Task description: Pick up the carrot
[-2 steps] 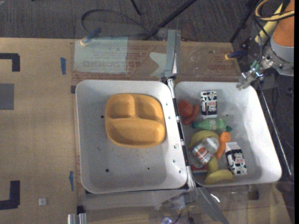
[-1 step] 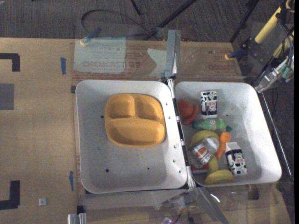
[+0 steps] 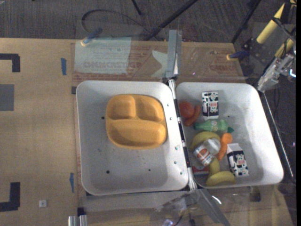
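Where two white bins sit side by side on the table (image 3: pixel 37 140), the left bin (image 3: pixel 87 145) holds an orange-yellow divided plate (image 3: pixel 136 120) lying flat in its far half. The right bin (image 3: pixel 256 126) carries a cluster of items along its left side. The carrot (image 3: pixel 225 144), small and orange, lies near the middle of the right bin, just near of the green bottle (image 3: pixel 212 125) and touching the far end of the near milk carton (image 3: pixel 237 160). A second milk carton (image 3: pixel 210 103) stands at the far side, with a red-orange item (image 3: pixel 188 112) to its left against the bin wall. A yellow banana (image 3: pixel 203 137) curves beside a small can (image 3: pixel 205 153), left of the carrot, and another banana (image 3: pixel 220 178) rests at the near edge. A pale metallic part (image 3: pixel 275 73) at the arm's end hangs outside the far right corner of the right bin, well apart from the carrot; whether the jaws are spread or pressed together cannot be told.
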Motion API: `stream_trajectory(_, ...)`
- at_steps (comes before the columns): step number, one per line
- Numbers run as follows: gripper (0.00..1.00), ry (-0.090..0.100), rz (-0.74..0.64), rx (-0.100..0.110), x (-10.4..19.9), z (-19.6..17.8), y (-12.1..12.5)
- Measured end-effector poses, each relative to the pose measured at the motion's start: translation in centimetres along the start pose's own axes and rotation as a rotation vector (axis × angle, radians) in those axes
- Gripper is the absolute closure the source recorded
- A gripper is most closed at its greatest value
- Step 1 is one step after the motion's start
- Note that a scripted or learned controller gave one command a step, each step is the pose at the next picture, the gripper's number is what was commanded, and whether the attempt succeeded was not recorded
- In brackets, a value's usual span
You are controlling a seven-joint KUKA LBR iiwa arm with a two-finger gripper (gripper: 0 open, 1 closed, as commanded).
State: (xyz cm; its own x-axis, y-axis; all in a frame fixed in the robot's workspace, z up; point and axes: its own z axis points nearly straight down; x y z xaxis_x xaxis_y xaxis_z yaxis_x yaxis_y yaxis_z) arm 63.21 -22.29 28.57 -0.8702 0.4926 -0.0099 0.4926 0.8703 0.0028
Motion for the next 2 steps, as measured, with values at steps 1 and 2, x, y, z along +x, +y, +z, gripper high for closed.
stream_trajectory(1,1.0,0.0,-0.022,0.0,-1.9,0.2,1.0)
stream_trajectory(2,1.0,-0.001,0.026,-0.001,-2.0,-1.4,1.0)
